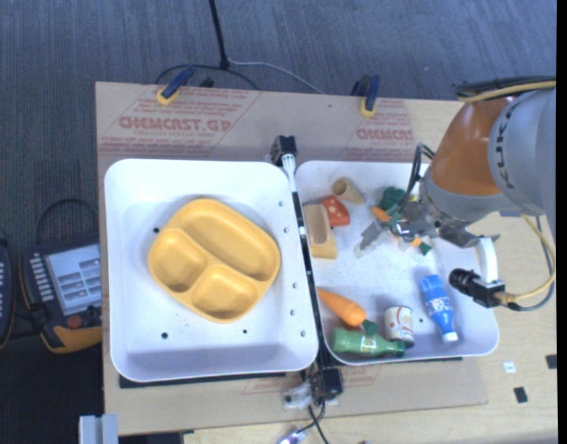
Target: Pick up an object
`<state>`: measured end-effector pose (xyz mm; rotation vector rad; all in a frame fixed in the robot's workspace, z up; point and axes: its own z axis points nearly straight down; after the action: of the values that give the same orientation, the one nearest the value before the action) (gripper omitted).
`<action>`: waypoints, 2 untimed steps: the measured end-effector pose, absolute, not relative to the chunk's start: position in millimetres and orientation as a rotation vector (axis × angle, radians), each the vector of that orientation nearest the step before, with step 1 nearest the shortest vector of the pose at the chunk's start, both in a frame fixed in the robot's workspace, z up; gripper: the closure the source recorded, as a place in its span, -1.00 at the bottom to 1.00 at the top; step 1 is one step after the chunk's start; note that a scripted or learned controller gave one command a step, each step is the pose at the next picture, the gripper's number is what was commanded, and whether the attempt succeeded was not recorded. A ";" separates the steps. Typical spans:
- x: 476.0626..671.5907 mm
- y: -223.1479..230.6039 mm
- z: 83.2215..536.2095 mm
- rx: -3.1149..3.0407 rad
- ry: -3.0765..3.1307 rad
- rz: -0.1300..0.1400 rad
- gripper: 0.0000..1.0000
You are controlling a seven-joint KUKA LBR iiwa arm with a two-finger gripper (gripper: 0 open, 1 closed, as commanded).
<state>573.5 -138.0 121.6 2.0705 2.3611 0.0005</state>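
Note:
My gripper (394, 232) hangs low over the middle of the right bin (468, 340), and its fingers stand spread open. One grey fingertip (369, 239) points down-left onto the bin floor. I see nothing clamped between the fingers. A dark green toy (391, 197) and a small orange piece (385, 214) lie just behind the gripper. Below it rest a blue bottle (437, 306), a small can (399, 322), a carrot (343, 308) and a green bottle (366, 344). A tan block (318, 229), a red piece (337, 211) and a tan round piece (351, 191) sit at the bin's left.
The left bin (126, 340) holds a yellow divided plate (214, 257). The arm's orange band (473, 155) and grey body cover the right bin's far right side. Two clamps (366, 95) hold the cardboard at the back edge.

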 end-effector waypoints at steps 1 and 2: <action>592.3 -122.3 96.7 1.766 2.597 -0.001 -1.00; 609.0 -138.0 93.9 1.808 2.553 0.014 -1.00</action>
<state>609.0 -138.0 93.9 1.8080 2.5526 0.0135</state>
